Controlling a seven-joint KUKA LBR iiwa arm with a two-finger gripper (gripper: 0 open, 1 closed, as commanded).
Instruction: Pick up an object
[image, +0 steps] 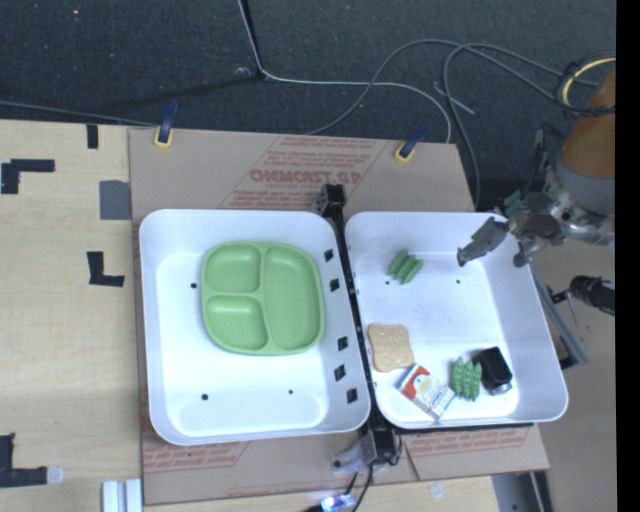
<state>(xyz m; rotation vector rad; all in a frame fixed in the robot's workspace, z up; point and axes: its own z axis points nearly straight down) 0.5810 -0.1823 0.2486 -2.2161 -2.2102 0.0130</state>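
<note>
- The gripper (497, 246) hangs spread apart, gripping nothing, over the right bin's (520, 330) far right edge.
- A green toy (404, 267) lies near it; toast (390, 346), a card packet (426, 390), a green piece (466, 379) and a black block (491, 368) sit nearer.
- The left bin (170, 300) holds a green divided plate (263, 298).
- Both rest on cardboard (300, 175) over a pale wooden bench (60, 330); cables (330, 82) cross dark carpet.

Red printing ran across the brown board (300, 175) that lay under both bins, above their far rims. Its largest line seemed to read "CHEMCAST GP", though the last letters were hidden where the bins met; the smaller red lines above and below it were too blurred to read. More red print showed on the board's near edge, below the bins, also unreadable. A small red and white packet (424, 390) in the right bin (520, 330) carried markings too small to make out
</note>
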